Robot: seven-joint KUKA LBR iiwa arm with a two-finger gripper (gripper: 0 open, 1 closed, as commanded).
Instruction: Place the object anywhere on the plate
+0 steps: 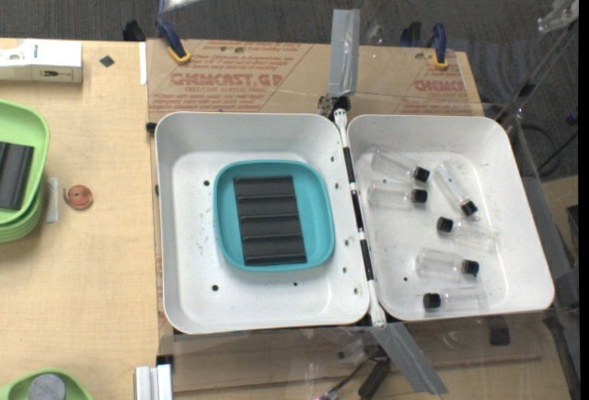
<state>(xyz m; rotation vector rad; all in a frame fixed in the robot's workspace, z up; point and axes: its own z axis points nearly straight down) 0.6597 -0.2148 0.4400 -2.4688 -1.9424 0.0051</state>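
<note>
Awaiting the pick step: clear black-capped vials (433, 205) lying loose in the right bin (515, 205), teal plate (317, 205) sitting in the left bin (184, 205), end effector state impossible to tell, next calling for a descent onto one vial.

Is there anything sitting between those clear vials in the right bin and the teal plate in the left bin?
Only the two bins' raised white rims, which meet between the clear black-capped vials and the teal plate. A black ribbed insert already covers most of the plate's centre.
</note>
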